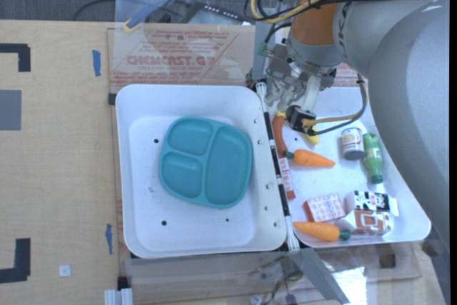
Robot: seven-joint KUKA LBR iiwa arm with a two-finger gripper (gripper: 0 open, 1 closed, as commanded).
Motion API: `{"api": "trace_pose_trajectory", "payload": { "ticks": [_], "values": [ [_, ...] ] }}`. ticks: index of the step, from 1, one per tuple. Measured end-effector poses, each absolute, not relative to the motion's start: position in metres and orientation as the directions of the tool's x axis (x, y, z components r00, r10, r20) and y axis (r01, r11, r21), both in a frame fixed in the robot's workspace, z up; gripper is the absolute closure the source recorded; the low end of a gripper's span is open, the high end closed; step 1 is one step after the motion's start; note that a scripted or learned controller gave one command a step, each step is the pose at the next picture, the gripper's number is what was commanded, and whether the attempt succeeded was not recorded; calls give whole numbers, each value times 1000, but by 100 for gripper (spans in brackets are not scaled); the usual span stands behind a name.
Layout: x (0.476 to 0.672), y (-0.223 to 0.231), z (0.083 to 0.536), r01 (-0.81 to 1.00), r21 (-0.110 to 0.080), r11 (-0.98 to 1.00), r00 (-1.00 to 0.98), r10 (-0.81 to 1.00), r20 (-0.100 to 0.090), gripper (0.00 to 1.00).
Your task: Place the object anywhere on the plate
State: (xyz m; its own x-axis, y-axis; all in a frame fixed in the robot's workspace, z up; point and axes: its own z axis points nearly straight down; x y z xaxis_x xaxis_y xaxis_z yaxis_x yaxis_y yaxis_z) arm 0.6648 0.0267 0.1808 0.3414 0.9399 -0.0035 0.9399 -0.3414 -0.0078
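Matt teal plate (207, 161) (seemingly plastic) sits in a smooth white bin (136, 175) on wood-look bench (53, 153).

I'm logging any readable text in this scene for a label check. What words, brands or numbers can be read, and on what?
Clear sheet behind the left bin: red printing, too blurred to read.
Small can in the right bin: label too small to read.
Green bottle: no legible label.
Black-and-white carton: pattern only, print unreadable.
Red waffle-like block: no text.
Nothing reads clearly.
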Motion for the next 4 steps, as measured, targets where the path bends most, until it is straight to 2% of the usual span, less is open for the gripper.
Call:
{"api": "trace_pose_trajectory", "payload": {
  "ticks": [1,2,3,4],
  "values": [
    [605,97,229,982,-7,-186,186,983,-2,100],
    [523,61,257,986,-6,-168,168,986,-2,100],
    [523,61,257,986,-6,-168,168,986,-2,0],
    [542,202,198,973,-4,-230,230,973,-3,0]
  ]
}}
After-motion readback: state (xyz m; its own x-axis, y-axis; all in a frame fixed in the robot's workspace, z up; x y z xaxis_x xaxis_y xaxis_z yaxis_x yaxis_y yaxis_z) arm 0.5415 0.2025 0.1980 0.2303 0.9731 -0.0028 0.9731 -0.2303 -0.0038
